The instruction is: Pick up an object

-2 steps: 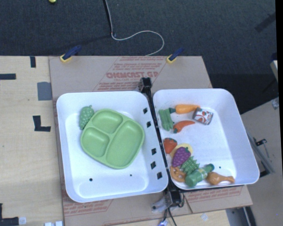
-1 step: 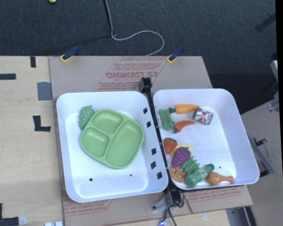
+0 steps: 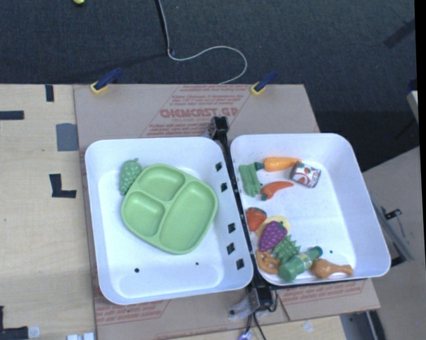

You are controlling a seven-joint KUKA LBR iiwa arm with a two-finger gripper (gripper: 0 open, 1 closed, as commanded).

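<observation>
Toys (image 3: pixel 287 253) are crowding just beside the purple grapes (image 3: pixel 271 235), so a grab there is risking a slip; the gripper's state I cannot tell.

Tabletop (image 3: pixel 32 230) is light wood, marked with dark tape pieces on its left part. A cardboard sheet (image 3: pixel 196 106) with red print lies on it, held by two blue-and-yellow clamps (image 3: pixel 107 80) at its far edge. Beyond is dark carpet floor (image 3: pixel 298 28), crossed by a thin white cable (image 3: pixel 208 53). Lighting is even.
</observation>
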